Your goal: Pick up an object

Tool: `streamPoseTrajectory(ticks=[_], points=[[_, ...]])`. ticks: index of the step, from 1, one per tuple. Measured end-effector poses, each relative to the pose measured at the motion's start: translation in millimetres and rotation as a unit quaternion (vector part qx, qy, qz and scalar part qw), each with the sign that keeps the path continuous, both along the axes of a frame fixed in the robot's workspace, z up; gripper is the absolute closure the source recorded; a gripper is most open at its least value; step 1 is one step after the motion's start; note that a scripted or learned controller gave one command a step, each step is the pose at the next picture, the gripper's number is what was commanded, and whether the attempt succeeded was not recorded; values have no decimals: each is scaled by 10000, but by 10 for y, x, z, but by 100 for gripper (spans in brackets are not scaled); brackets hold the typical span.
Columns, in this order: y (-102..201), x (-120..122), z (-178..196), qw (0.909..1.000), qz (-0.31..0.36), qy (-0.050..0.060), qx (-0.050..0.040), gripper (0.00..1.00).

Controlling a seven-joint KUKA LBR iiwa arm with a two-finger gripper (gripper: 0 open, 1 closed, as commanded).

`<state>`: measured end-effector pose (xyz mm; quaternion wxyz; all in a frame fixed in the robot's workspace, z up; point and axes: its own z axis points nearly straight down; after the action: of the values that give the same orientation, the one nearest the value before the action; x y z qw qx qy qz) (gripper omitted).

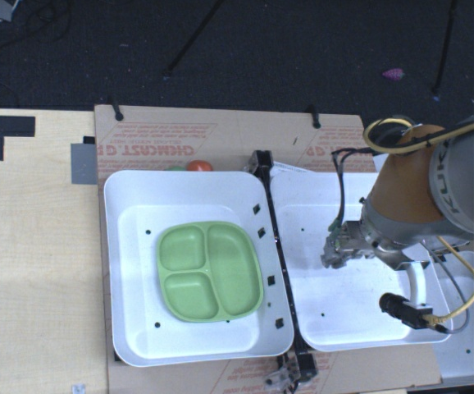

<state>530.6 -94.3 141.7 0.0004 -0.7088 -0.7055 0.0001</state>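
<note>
My claw (338,251) sits low over the right bin (360,322), near its middle-left; from this angle I cannot tell its state. The green divided plate (210,270) lies flat in the left bin (130,220). A small red object (199,167) rests on the worktop (32,245) just behind that bin.

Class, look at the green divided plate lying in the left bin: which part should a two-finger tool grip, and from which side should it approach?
Probably the raised outer rim of the green divided plate, approached from above. It lies flat in the left bin, so its sides offer nothing to pinch. The near-right edge looks most practical, since the tool comes in from that side.
</note>
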Motion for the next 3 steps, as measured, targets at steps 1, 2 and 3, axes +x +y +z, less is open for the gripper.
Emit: streamPoseTrajectory(ticks=[1,2,3], points=[[35,49,439,10000,25,-13,-1,100],[32,114,1057,10000,25,-22,-4,100],[457,182,966,10000,36,15,5,100]])
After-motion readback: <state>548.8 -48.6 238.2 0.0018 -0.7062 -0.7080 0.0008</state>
